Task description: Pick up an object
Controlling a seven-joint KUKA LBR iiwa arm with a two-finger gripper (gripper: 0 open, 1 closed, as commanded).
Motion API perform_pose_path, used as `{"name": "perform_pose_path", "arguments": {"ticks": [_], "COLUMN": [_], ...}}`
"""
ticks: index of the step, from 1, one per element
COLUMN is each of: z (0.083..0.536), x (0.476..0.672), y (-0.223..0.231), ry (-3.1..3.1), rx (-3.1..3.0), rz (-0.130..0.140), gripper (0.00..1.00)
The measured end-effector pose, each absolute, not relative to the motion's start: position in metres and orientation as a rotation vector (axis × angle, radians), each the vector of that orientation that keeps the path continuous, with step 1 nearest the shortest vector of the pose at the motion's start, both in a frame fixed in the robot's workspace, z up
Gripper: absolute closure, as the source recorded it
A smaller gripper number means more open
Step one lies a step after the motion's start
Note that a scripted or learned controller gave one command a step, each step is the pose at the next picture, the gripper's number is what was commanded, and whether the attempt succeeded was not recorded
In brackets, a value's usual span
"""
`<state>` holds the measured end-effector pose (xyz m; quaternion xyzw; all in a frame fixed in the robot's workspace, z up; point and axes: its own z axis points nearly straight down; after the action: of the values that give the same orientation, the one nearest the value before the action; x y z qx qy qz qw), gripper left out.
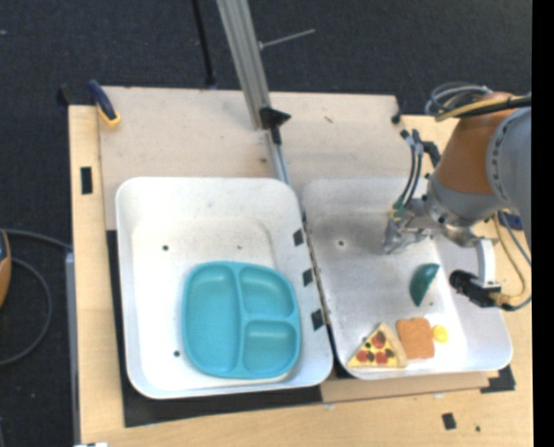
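Note:
In the right bin (pixel 351 222) lie a teal green piece (pixel 424 282), a toy pizza slice (pixel 377 348), an orange bread-like piece (pixel 414 339) and a small yellow piece (pixel 439 333). My gripper (pixel 396 238) hangs low over the bin's upper middle, up and to the left of the teal piece and apart from it. Nothing shows between its fingers.
The left bin (pixel 155 212) holds a blue divided plate (pixel 241 319). A metal pole (pixel 249 63) rises from the back of the bench between the bins. The grey arm with its orange band (pixel 467 156) comes in over the right bin's far right corner.

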<state>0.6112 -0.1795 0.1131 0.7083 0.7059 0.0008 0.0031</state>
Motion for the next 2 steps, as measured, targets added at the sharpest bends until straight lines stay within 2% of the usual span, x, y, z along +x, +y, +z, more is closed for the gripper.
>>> {"name": "perform_pose_path", "arguments": {"ticks": [2], "z": [0.201], "x": [0.612], "y": [-0.184], "ry": [2.218], "rx": [2.216], "rz": [0.004], "gripper": [1.00]}}
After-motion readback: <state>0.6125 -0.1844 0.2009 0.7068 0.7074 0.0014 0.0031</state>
